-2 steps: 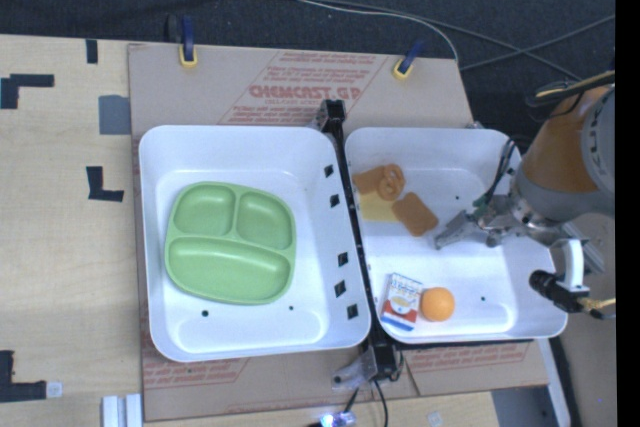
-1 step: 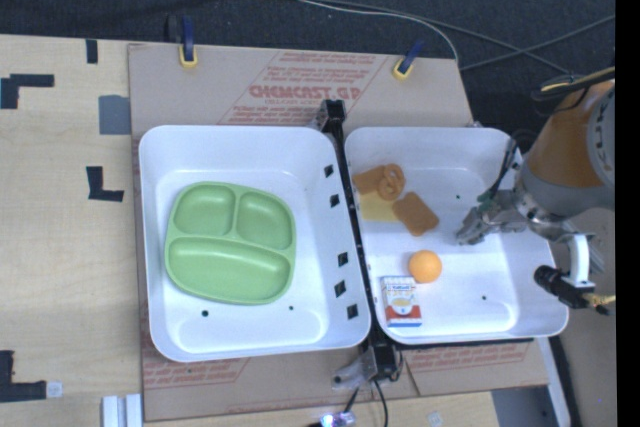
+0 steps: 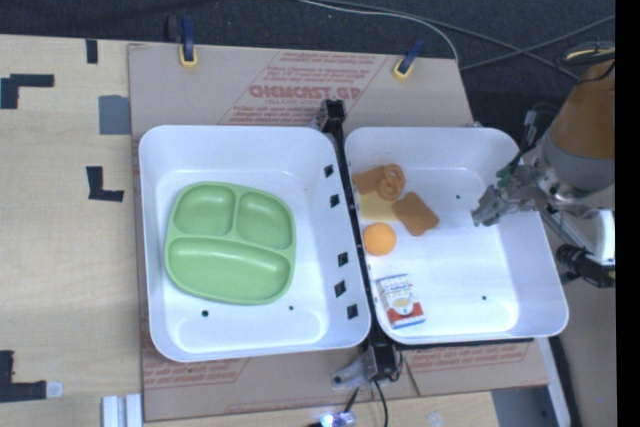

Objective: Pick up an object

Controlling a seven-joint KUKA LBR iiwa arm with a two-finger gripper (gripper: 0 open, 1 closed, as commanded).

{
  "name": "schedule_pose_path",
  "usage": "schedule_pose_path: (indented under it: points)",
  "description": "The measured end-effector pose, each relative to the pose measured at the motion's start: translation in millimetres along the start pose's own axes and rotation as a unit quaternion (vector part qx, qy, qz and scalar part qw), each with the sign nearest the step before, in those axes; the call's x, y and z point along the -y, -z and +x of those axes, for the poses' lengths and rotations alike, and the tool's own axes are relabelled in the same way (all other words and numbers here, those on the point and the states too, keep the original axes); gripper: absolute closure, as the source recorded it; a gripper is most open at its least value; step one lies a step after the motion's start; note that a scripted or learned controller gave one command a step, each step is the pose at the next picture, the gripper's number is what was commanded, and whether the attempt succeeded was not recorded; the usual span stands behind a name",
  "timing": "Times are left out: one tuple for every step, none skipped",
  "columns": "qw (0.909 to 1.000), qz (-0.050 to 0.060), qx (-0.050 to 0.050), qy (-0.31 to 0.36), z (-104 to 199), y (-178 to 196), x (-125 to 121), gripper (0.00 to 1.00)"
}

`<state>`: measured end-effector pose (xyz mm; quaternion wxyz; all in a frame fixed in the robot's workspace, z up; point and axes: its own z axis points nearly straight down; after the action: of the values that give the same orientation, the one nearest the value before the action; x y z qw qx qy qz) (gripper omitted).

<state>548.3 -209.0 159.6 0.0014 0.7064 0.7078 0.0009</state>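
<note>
Bins sit side by side on the counter [image 3: 60, 215], and from my screen I see the left bin [image 3: 160, 155] carrying a green divided plate [image 3: 231, 243] that lies flat toward its left half. The right bin [image 3: 530, 305] holds the pickable things, all gathered along its left side: a brown rolled pastry-like piece [image 3: 381, 181] near the top, a pale yellow flat piece [image 3: 373, 207] just below it and partly tucked under its neighbours, a tan square piece [image 3: 415, 214] touching that yellow one on its right, an orange ball [image 3: 379, 239] just beneath them, and a small white carton with red and blue print [image 3: 400, 301] lying apart, nearer the front wall. My arm [image 3: 585, 130] comes in from the right, and the gripper [image 3: 490, 208] hangs over the right part of the right bin, close to its right wall and well apart from the cluster of things. Whether the fingers are spread or closed I cannot tell at this angle; nothing shows between them
</note>
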Motion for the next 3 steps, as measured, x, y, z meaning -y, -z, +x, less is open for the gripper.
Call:
schedule_pose_path:
  points:
    - [1.0,0.0,0.0,0.0,-8.4,53.2,-6.2,1.0]
    - [1.0,0.0,0.0,0.0,-6.8,95.7,-7.8,1.0]
    - [1.0,0.003,-0.001,0.002,48.5,81.1,-15.9,1.0]
